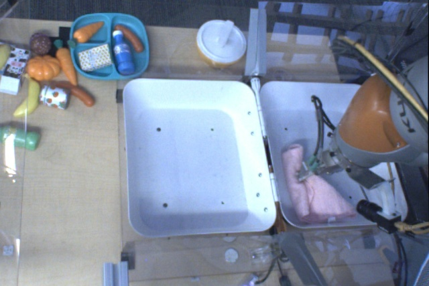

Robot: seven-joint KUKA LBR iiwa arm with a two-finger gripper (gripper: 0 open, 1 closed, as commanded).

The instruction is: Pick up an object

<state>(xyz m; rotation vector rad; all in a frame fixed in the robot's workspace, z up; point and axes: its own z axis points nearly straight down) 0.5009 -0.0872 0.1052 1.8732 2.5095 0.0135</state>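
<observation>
Robot arm reaches down to a pink cloth in the right-hand bin.

The gripper sits at the upper right edge of the crumpled pink cloth, which lies against the near left side of the right bin; whether the fingers are open or closed around the fabric cannot be told from this angle. The left bin stands just beside it. On the tabletop behind, a teal divided plate holds toy food, near a white lidded cup.
</observation>
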